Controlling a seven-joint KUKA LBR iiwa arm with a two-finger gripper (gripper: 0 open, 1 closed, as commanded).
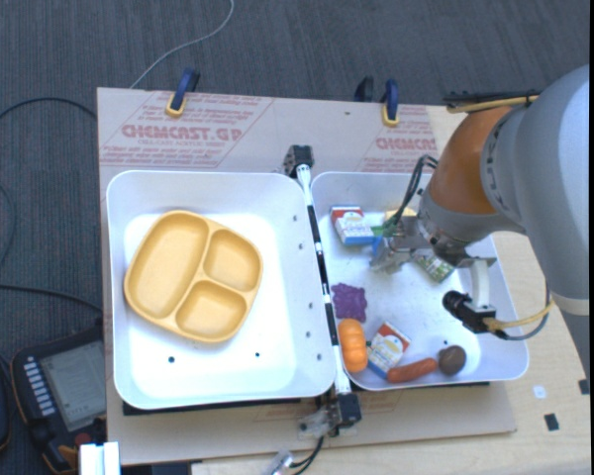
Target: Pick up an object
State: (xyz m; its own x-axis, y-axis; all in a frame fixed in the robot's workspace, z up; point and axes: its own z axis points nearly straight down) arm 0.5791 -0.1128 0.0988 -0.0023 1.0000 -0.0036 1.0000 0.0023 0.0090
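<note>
My gripper [394, 253] hangs low over the upper middle of the right bin [510, 364], the grey arm with its orange band reaching in from the right. Just left of it lies a small red, white and blue box [352, 226], with a bit of green [389, 225] between them. A small green and white item [437, 266] lies right beside the gripper. Lower in the bin are a purple grape bunch [348, 300], an orange piece [351, 345], a small carton [387, 350], a red sausage-like piece [412, 370] and a brown round piece [451, 360].
The left bin [139, 191] holds a yellow three-part plate [193, 275]. A black cable connector [470, 312] sticks out from the wrist over the right bin's right side. Blue and yellow clamps [388, 102] hold the board at the back.
</note>
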